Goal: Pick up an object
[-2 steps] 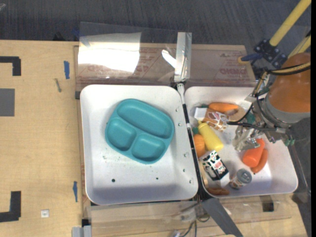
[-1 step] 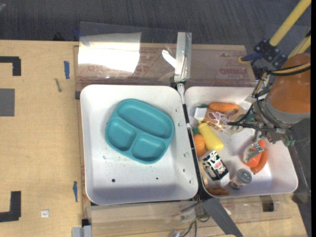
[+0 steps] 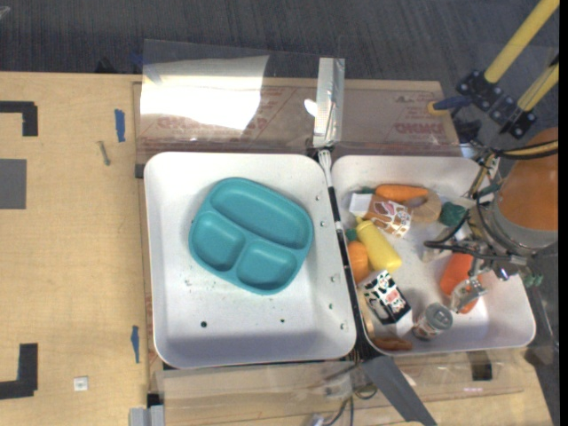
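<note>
Jaws: can't tell from here whether they're spread or closed, wrist hardware and cabling clutter the tip. Gripper [image 3: 472, 272] is down inside the right bin [image 3: 519, 327], toward its right side, with the arm's orange band [image 3: 532, 198] just above it at the frame's right edge. Nearest candidate is an orange-red piece [image 3: 453, 275], lying tilted right beside the gripper; whether they touch I can't make out, so no confirmed grasp. All the loose items sit in that right bin. A carrot [image 3: 401, 192] lies along the back wall, with a brown-and-white patterned packet [image 3: 391, 216] just in front of it and a dark green item [image 3: 454, 212] to their right. A yellow bottle [image 3: 378, 246] lies slantwise left of centre, a small orange item [image 3: 358, 258] touching its left side near the bin wall. A black-and-white carton [image 3: 387, 296] lies in front of the bottle, and a grey can [image 3: 436, 318] is at the front, just below the orange-red piece. Left bin [image 3: 169, 327] holds a teal divided plate [image 3: 251, 234], roughly central and flat — well apart from the gripper. A clear plastic sheet [image 3: 204, 96] stands behind the left bin, and yellow poles [image 3: 525, 27] cross the top right corner.
</note>
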Motion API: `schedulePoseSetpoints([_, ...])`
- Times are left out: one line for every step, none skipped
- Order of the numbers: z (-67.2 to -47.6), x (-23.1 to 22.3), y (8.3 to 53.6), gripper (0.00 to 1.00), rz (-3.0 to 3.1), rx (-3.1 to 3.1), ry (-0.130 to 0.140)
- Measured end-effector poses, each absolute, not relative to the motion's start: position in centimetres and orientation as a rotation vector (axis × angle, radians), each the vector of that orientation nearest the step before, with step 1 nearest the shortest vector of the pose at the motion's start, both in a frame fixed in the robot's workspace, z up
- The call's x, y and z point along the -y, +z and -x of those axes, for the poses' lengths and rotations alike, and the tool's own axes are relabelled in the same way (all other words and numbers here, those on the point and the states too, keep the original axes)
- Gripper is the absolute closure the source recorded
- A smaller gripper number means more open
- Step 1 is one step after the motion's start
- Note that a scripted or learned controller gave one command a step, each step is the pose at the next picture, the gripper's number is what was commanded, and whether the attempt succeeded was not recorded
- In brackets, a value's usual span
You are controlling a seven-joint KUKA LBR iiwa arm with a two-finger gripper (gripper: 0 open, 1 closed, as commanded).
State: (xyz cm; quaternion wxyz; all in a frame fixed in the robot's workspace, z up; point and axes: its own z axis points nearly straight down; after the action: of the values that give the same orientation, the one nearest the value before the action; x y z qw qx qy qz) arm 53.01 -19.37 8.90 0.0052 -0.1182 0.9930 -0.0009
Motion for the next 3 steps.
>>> schedulePoseSetpoints([-53.5, 19.3, 10.2, 1.00, 0.370, -3.096, -0.008])
schedulePoseSetpoints([-59.5, 18.6, 8.9, 1.00, 0.510, -3.089, -0.005])
schedulePoseSetpoints([-59.4, 18.6, 8.9, 0.00, 0.509, -3.091, -0.003])
